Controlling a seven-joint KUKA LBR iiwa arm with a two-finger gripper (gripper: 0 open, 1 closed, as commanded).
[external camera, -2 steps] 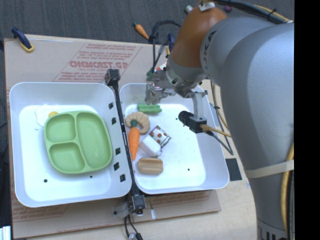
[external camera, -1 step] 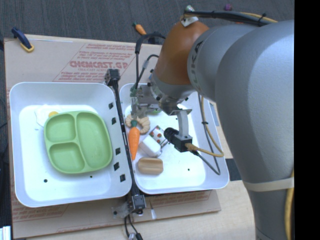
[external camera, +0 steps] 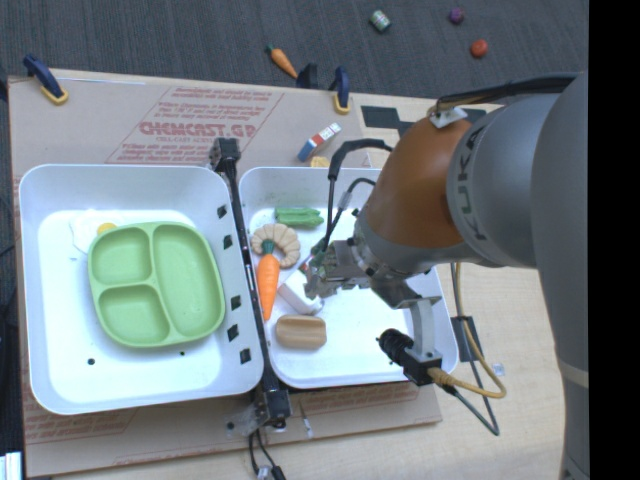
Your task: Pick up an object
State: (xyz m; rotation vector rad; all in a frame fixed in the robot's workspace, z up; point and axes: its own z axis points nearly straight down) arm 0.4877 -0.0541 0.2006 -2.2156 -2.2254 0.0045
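Here, hand (external camera: 318, 280) above orange carrot (external camera: 268, 282), green-topped, lying lengthwise; hand's opening cannot be told.

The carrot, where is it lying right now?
The carrot lies in the right bin, near its left wall, just below the croissant and above the bread roll.

Right bin (external camera: 345, 373) half under arm (external camera: 480, 188)

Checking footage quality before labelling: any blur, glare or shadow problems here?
Camera view: lighting even, no strong glare on the white bins; soft shadows beside the carrot; the arm, near the lens, looks large and slightly soft; the tool is small and murky.
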